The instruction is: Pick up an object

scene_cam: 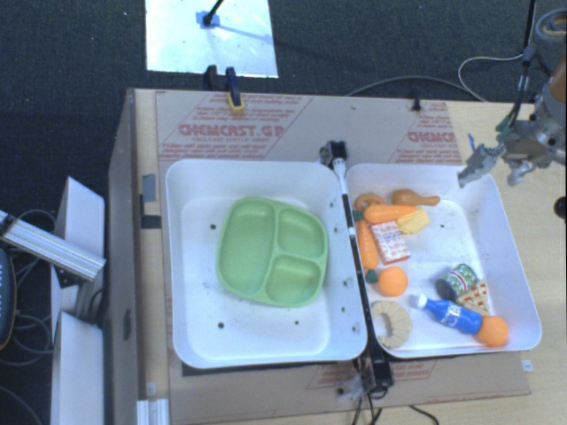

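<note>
The right bin [509,237] holds several toy foods: a carrot [390,212], a red-and-white packet [391,242], an orange ball [392,281], a round cracker [393,320], a blue bottle [450,315] with an orange cap, a small can [457,279] and a brown piece [415,198]. My gripper [494,165] hangs above the right bin's far right corner, its two fingers spread open with nothing between them. It is well clear of every object.
A green divided plate [273,251] lies in the left bin [199,193]. A black divider bar [351,237] runs between the bins. Clamps [232,88] sit at the bench's far edge, and cables [496,60] trail at the far right.
</note>
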`<move>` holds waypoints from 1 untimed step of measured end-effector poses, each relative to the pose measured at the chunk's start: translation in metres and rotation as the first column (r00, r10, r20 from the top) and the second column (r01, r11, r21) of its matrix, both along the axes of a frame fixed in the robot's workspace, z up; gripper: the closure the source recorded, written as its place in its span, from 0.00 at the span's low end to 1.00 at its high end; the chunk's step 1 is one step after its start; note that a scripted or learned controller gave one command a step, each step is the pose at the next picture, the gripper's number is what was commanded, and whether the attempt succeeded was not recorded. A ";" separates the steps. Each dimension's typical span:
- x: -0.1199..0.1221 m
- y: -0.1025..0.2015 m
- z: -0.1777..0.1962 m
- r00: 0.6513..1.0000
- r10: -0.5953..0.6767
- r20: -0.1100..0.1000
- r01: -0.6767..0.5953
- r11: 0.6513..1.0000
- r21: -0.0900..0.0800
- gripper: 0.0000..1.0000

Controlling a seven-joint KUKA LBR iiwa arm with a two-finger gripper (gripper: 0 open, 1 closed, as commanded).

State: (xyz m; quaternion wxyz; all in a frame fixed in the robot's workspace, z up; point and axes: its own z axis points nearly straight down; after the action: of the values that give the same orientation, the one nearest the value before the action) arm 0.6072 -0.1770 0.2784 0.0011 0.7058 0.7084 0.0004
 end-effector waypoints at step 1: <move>0.011 0.047 -0.111 1.000 0.001 -0.003 -0.001 1.000 0.002 0.00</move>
State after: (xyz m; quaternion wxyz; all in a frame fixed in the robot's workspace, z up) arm 0.6178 -0.1298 0.1670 -0.0005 0.7056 0.7086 0.0000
